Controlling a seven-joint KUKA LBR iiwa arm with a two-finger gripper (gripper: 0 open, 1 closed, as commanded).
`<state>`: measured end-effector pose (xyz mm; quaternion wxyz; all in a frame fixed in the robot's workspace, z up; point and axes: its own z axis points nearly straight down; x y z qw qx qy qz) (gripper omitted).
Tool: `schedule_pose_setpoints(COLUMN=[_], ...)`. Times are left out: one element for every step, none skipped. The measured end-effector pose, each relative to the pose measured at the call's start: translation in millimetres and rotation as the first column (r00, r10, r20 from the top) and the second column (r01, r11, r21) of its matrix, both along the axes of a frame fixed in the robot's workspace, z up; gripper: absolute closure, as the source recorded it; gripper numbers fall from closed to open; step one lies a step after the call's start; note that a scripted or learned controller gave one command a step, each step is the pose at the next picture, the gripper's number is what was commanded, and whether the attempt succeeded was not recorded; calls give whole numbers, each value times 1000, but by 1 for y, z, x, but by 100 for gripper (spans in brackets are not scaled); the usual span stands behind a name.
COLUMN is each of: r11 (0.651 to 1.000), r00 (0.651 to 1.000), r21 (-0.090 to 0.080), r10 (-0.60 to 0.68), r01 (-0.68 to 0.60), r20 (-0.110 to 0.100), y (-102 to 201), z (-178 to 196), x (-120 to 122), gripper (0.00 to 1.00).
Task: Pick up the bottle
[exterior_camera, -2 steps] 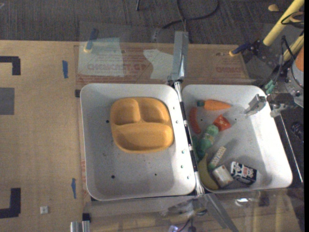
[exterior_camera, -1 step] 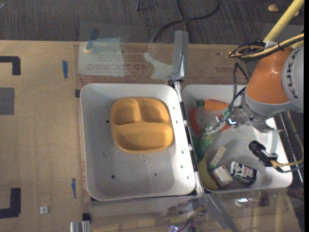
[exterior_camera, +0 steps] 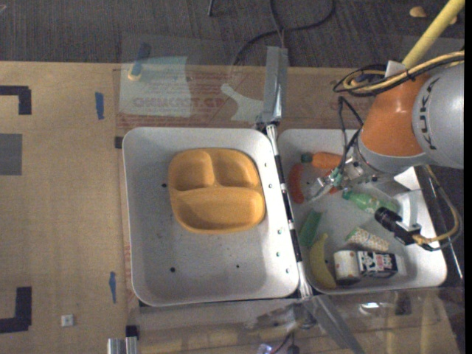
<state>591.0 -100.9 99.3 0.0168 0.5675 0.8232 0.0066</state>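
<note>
The gripper (exterior_camera: 332,181) hangs low over the upper part of the right bin (exterior_camera: 431,271), under the grey arm (exterior_camera: 442,116) with its orange band, which comes in from the right. From where I stand I cannot tell whether the gripper is released or clenched; it is a small tangle of metal and green bits.

Just right of it lies the bottle (exterior_camera: 369,200), a pale green one, on its side on the bin floor. Its long axis runs from upper left to lower right; which end is the cap I cannot make out. It sits close beside the gripper, and nothing shows it being held.

Left of the gripper is an orange-red carrot-like toy (exterior_camera: 299,179), against the wall between the bins. Below it lie a dark green piece (exterior_camera: 310,227), a yellow banana (exterior_camera: 319,260), and a small black-and-white carton (exterior_camera: 369,264) on its side.

The left bin (exterior_camera: 140,220) holds an orange divided plate (exterior_camera: 216,190), upright, near its middle.

Both bins rest on a light brown wooden surface (exterior_camera: 59,198) marked with blue tape bits and black corner marks. Beyond it is dark carpet with a looping black cable (exterior_camera: 295,6).
</note>
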Motion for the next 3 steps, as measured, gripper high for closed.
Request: schedule_pose_setpoints(r11=[997, 997, 979], r00=[996, 997, 978], r21=[7, 8, 9], r10=[81, 77, 205], r01=[-81, -77, -205], r20=[-27, -24, -35], y=[-50, -52, 4], z=[-11, -3, 87], x=[-52, -51, 19], gripper=[0, 100, 100])
